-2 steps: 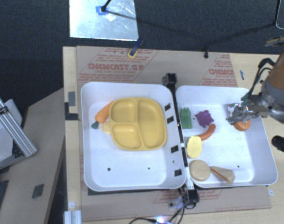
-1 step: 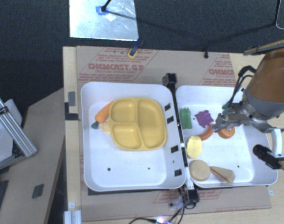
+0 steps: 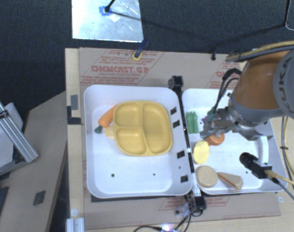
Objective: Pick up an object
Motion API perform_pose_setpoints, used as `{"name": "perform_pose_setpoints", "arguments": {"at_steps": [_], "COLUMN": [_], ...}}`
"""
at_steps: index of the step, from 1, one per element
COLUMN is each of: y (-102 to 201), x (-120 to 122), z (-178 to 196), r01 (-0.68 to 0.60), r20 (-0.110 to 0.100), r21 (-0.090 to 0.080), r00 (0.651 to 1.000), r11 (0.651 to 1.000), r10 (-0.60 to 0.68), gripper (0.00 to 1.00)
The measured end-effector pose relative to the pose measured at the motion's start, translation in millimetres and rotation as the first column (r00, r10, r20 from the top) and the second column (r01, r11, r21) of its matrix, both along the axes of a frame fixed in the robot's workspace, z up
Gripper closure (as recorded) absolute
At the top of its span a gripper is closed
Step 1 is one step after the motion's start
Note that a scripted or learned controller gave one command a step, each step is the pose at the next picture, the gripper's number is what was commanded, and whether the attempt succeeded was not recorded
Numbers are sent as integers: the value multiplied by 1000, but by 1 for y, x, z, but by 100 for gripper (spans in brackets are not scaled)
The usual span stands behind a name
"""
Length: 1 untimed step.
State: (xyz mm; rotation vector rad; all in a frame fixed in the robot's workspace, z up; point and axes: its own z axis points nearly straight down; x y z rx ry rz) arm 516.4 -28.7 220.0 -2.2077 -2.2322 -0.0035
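Starting at the jaws: not managing to tell whether apart or together, with the dark wrist hardware hiding them from above. Not seeing anything clamped there, so not calling it a hold.

Spotting the gripper (image 3: 212,125) hanging low in the right bin (image 3: 234,146), near its left wall. Catching an orange-red round piece (image 3: 216,139) peeking out just below it, touching or nearly touching, too close for calling. Reading that as the likely target.

Judging the handling now: probably toy food, light, stiff and smooth, rolling or skidding away under a glancing touch. Favouring a straight drop and a squeeze across its widest part, keeping clear of the neighbours.

Moving outward: noting a green piece (image 3: 191,121) just to the left against the bin wall, and a pale yellow piece (image 3: 201,152) just below. Finding a tan round piece (image 3: 207,176) and a tan wedge (image 3: 230,180) side by side along the near edge. Expecting those flat ones to be harder going, offering little height for gripping.

Panning further left: seeing a yellow divided plate (image 3: 139,128) sitting in the left bin (image 3: 132,182), with a carrot (image 3: 107,116) tucked against its upper left rim.
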Motion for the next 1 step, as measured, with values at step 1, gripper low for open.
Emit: {"name": "perform_pose_setpoints", "arguments": {"at_steps": [1], "y": [-8], "x": [-8], "z": [-4], "r01": [10], "r20": [0], "r21": [-3], "r00": [1000], "r11": [1000], "r10": [-10], "gripper": [100]}}
